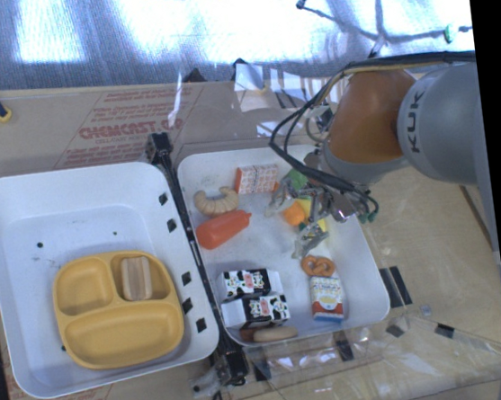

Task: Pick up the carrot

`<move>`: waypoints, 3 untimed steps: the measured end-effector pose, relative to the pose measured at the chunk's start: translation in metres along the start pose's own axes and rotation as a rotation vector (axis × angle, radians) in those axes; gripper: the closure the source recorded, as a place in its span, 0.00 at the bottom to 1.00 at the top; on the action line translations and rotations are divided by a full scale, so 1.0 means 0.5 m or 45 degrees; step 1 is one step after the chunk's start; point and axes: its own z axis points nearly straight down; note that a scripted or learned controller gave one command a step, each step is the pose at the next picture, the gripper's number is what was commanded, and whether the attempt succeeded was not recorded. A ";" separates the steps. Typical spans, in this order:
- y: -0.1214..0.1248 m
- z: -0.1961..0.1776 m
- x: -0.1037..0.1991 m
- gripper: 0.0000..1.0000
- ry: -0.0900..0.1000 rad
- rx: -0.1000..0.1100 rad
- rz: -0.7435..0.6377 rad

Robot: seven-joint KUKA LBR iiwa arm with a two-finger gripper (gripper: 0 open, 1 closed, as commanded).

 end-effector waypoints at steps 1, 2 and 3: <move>0.001 -0.034 -0.011 1.00 -0.017 0.007 -0.009; 0.145 -0.233 -0.136 1.00 -0.026 0.006 0.226; 0.098 -0.223 -0.147 1.00 -0.018 0.003 1.049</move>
